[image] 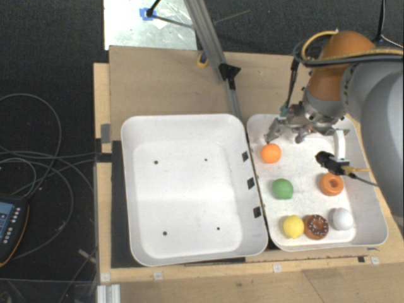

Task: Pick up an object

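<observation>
Nearest the lens, a yellow ball (292,226) is seen well below the gripper (287,135), whose fingers are spread apart over an orange ball (271,153).

Right bin (372,229) contents: orange ball (271,153) at rear; green ball (282,189) mid-bin; orange ring (331,184) beside it; yellow ball (293,226), brown doughnut (315,226), white ball (342,219) along front.

Even, fairly bright overhead light falls on the pale wooden table (164,81). The two shallow white plastic bins (183,188) are nearly washed out, with only soft, faint shadows along their rims. A glaring bright patch of floor (132,11) shows at the top. The dark carpet (44,74) stays dim. The picture is slightly soft and grainy throughout.
</observation>
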Tool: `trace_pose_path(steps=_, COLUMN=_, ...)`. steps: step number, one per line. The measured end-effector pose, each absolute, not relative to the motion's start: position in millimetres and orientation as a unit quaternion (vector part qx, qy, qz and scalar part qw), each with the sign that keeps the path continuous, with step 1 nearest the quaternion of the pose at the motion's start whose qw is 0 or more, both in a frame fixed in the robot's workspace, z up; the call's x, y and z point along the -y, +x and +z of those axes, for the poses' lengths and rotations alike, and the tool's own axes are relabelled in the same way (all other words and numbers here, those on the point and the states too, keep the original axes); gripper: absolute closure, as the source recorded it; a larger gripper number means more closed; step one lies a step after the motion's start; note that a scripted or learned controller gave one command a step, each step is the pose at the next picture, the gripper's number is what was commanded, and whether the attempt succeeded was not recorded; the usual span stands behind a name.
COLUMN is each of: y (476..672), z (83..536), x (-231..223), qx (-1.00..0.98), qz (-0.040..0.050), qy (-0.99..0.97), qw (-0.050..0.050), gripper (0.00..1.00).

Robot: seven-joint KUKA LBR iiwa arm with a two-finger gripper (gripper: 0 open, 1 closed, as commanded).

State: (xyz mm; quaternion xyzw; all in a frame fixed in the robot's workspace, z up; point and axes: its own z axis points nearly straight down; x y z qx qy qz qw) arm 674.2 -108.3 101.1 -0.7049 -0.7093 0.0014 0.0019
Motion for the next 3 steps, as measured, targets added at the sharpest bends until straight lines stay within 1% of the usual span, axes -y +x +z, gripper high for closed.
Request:
trace_pose_path(steps=1, y=676.9, z=117, x=109, qx=0.71, qz=-0.0015, qy=-0.704, qw=-0.002, gripper=1.0)
trace_pose_path(steps=3, y=678.4, z=219, x=103, qx=0.709, qz=-0.0028, qy=-0.705, qw=-0.004, gripper=1.0)
